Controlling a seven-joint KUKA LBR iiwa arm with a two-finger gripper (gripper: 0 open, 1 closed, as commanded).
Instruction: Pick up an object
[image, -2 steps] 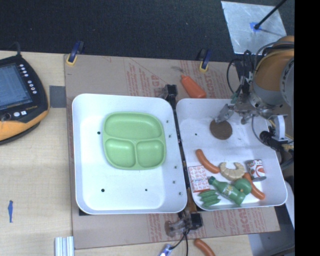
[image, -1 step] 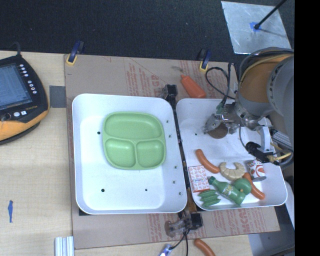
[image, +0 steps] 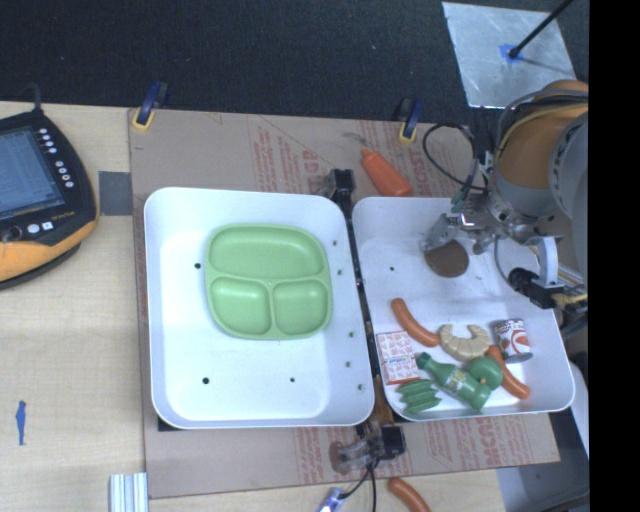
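Observation:
My gripper (image: 462, 240) hangs over the far part of the right bin (image: 372, 240), its two grey fingers spread apart, so it is open with nothing between them. Just below it lies a brown round object (image: 448, 262) on the bin floor, close to the left finger (image: 437, 238). Nearer the front of this bin lie a sausage (image: 413, 320), a tan croissant-like piece (image: 463, 342), a small can (image: 513, 338), a green bottle (image: 462, 379), a green vegetable (image: 419, 398) and a red-and-white packet (image: 396, 358).
The left bin (image: 170, 330) holds a green divided plate (image: 268, 279). An orange carrot-like object (image: 385, 173) lies beyond the bins on the cardboard. A teach pendant (image: 40, 195) rests at the far left. Cables run beside the arm (image: 540, 150).

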